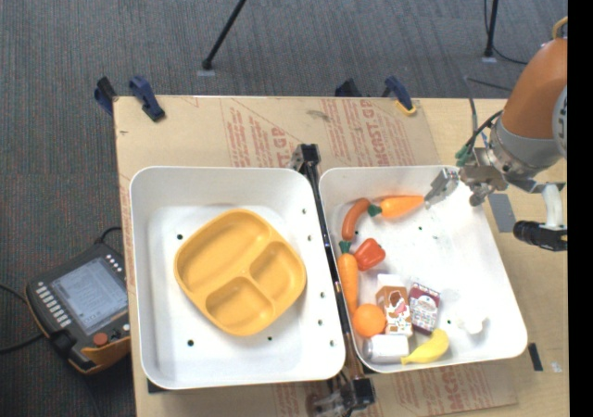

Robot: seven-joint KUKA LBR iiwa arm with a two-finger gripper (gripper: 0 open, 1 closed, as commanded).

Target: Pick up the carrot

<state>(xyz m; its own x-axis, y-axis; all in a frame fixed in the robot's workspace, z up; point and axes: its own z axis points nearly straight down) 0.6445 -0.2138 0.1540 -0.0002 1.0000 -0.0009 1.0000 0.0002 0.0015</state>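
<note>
**Carrot waiting, jaws spread beside it**

The gripper [460, 185] hovers over the upper right of the right bin [505, 276], its jaws spread wide with nothing between them. One finger points down toward the blunt end of a carrot [400, 207] lying near the bin's top edge, green stalk to the left, just beside a curved red-orange sausage [353, 218]. A second carrot [347, 282] lies along the bin's left wall, touching a red pepper [369, 253], with an orange [368, 320] at its lower end.

Both carrots look like toy food: probably light, stiff and smooth, so likely to slip or roll if pinched near the tapering tip. The upper one seems the easier target, with open floor below it. The thick middle, squeezed across its width, looks the safest hold. The left bin [148, 221] carries a yellow divided plate [241, 271].
</note>
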